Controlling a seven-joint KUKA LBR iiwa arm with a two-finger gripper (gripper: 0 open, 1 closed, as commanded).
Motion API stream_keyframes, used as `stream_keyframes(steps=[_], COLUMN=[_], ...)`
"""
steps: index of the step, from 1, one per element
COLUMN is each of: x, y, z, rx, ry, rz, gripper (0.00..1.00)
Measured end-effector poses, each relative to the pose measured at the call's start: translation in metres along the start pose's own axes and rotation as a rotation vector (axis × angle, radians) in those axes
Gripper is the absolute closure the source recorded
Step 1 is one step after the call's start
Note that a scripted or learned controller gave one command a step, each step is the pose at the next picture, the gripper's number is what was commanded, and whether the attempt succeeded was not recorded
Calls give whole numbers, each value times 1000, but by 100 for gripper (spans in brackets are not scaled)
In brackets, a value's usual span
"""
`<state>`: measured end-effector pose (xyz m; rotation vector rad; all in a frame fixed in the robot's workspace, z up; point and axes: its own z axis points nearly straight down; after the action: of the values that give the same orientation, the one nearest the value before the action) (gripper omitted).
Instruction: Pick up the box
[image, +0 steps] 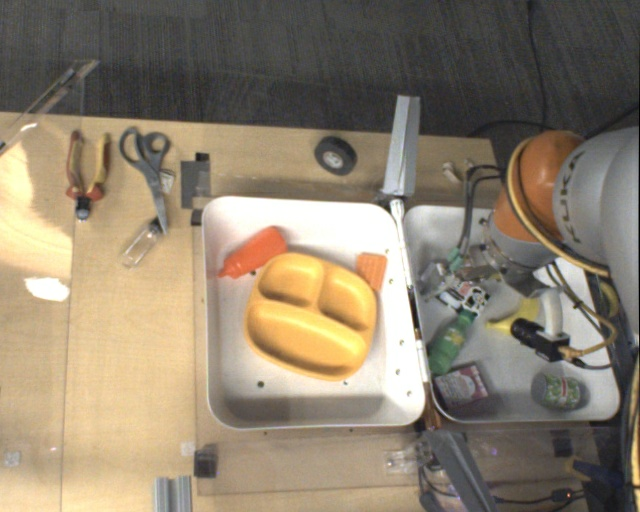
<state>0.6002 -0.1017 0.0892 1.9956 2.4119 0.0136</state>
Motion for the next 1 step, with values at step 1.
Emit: stream_keyframes(steps=[1], x=[-1], y=[3], z=[-13], rx=[-9], ry=[-4], rz=[-2], gripper=[100])
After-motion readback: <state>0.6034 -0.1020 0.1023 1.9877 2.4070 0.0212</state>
